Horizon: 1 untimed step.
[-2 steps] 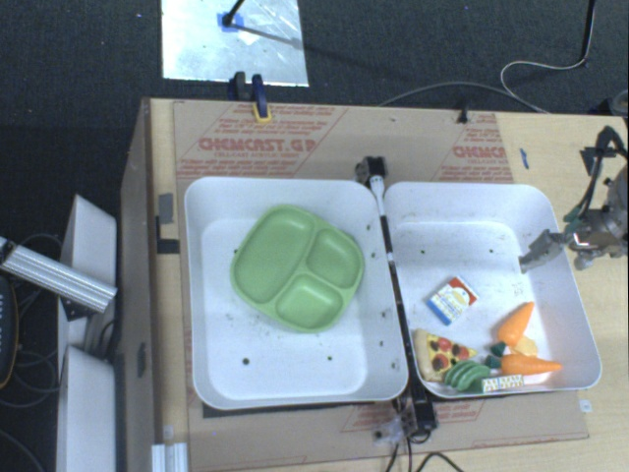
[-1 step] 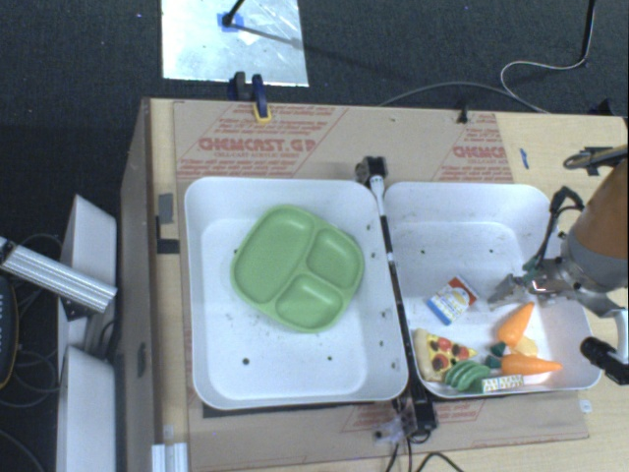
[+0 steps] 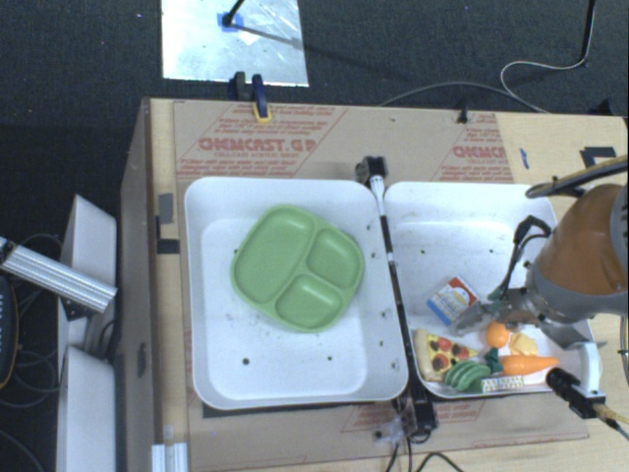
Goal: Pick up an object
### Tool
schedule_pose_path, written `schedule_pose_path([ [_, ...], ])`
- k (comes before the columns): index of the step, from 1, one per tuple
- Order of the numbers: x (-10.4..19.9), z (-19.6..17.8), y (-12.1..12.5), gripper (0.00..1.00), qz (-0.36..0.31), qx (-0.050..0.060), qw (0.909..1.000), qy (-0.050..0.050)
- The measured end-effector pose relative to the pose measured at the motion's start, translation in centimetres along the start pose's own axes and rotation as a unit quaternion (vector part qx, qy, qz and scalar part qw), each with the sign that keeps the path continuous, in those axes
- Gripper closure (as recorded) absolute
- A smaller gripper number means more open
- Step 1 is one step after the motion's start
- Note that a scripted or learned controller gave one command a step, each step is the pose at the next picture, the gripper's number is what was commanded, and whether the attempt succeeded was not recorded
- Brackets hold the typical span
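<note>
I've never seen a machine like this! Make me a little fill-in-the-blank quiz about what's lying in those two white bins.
1. The divided plate in the left bin is coloured ____.
2. The plate has ____ compartments.
3. The carrot, the pizza slice and the small carton all lie in the ____ bin.
4. The carrot is coloured ____.

Missing words: green; three; right; orange

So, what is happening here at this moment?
A grey arm with an orange band reaches from the right into the right bin, low over a cluster of toy food: a small carton, an orange, a carrot, a pizza slice. The left bin holds a green divided plate, untouched.
</note>
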State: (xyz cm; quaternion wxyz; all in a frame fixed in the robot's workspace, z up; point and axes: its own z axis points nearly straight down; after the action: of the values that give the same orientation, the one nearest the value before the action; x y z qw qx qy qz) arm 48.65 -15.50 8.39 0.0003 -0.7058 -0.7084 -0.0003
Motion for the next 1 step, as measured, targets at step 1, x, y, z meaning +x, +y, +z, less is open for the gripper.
schedule_pose_path([
  [1,-0.09,-1.10,0.14,1.00,0.000,-0.002,1.0000,-0.001],
])
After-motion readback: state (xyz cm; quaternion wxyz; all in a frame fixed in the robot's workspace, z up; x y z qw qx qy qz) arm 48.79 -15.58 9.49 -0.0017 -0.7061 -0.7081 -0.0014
